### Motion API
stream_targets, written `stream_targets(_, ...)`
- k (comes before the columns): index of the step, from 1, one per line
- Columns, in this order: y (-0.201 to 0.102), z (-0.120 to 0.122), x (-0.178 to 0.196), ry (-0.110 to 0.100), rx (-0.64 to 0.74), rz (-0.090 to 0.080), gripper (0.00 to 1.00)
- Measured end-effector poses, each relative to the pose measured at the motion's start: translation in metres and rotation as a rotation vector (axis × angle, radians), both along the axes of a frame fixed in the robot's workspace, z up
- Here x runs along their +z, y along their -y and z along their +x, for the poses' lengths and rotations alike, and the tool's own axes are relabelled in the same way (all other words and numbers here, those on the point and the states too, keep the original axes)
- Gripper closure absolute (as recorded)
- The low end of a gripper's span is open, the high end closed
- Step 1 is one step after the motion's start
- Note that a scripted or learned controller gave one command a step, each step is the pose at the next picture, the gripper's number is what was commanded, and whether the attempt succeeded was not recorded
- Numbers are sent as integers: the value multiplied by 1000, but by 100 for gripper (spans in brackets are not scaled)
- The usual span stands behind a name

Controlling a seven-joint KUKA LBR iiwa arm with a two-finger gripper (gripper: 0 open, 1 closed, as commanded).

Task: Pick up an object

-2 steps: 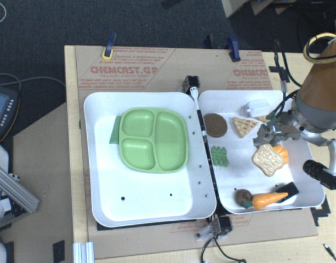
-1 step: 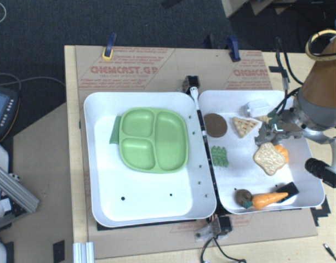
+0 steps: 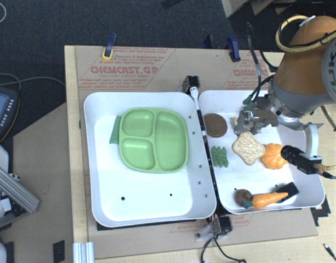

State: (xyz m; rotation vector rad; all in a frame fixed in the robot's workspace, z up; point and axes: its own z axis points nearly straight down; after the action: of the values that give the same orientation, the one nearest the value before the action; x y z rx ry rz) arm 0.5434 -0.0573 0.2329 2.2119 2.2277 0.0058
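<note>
The hand (image 3: 250, 119) hovers low near the right bin's (image 3: 313, 199) far edge; whether it grips anything I cannot tell. Just beside it lie a brown disc (image 3: 215, 124) and a cracker (image 3: 248, 148).

Grey arm (image 3: 299, 95), orange band, seemingly cabled.

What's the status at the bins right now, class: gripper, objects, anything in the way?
Gripper low over right bin, fingers unclear. Cracker, brown disc, orange piece, carrot all loose. Green tray in left bin.
</note>
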Motion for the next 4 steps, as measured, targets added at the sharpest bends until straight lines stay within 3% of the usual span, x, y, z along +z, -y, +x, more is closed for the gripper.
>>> stream_targets(1,-38,14,-13,-2,-2,-1,100)
stream_targets(2,-35,22,2,0,-6,-2,100)
stream_targets(3,-23,27,-13,-7,-9,-1,100)
stream_targets(4,-24,17,-5,-7,-8,0,100)
